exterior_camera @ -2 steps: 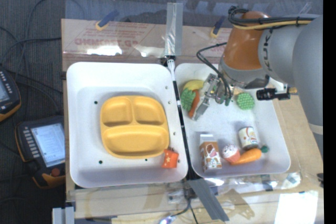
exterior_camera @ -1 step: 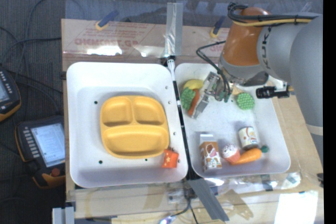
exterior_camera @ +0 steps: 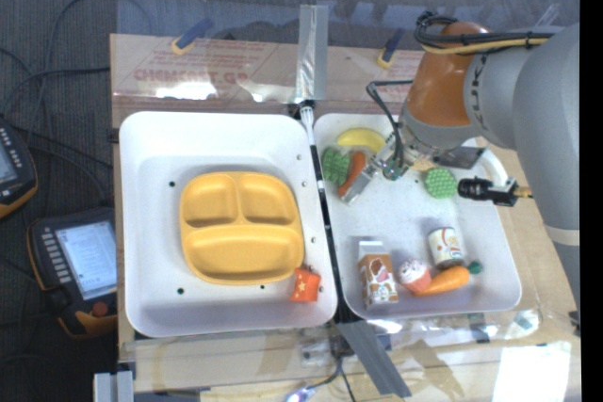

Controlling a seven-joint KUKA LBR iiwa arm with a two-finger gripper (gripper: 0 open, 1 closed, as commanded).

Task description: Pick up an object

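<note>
- The likeliest target is the small carrot (exterior_camera: pixel 353 172), lying aslant in the upper left of the right bin (exterior_camera: pixel 490 297), its green top (exterior_camera: pixel 335 165) toward the bin's left wall and a banana (exterior_camera: pixel 361 139) just above it.
- The gripper (exterior_camera: pixel 391 167) sits low just right of that carrot, near or touching its lower end; I cannot tell whether it is apart or together, and nothing shows as held.
- My judgement: this is the reach-and-descend step, before any lift. The next move calls for closing squarely on the carrot, then rising straight so the banana is not dragged.
- Other candidates in the right bin: a green ball (exterior_camera: pixel 438 183) to the gripper's right, and along the bottom a carton (exterior_camera: pixel 376 276), a can (exterior_camera: pixel 445 247) and a bigger carrot (exterior_camera: pixel 443 279).
- The left bin (exterior_camera: pixel 151 146) holds a yellow tray (exterior_camera: pixel 242 226) and an orange block (exterior_camera: pixel 305 285).
</note>
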